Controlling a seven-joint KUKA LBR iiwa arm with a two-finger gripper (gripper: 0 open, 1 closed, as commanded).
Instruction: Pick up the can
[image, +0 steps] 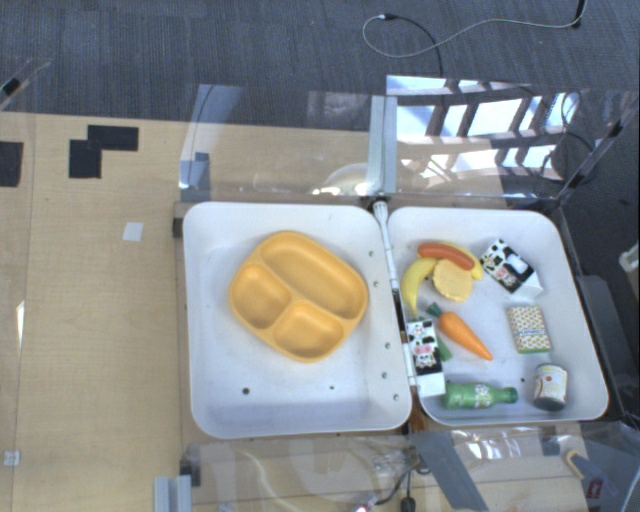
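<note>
Pale metal can (549, 386) upright in right bin's (560, 238) near-right corner, just beside green bottle's (478, 396) cap end, cracker box (527, 328) behind. Untouched, so probably still pre-approach. Fingers' state: cannot tell. Next: descend over can, straddle, close.

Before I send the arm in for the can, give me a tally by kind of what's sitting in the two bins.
Left bin:
Divided yellow plate: 1

Right bin:
Can: 1
Green bottle: 1
Cow-print milk cartons: 2
Banana: 1
Carrot: 1
Hot dog sausage: 1
Round yellow piece: 1
Tan cracker-like block: 1

Total: 10
</note>
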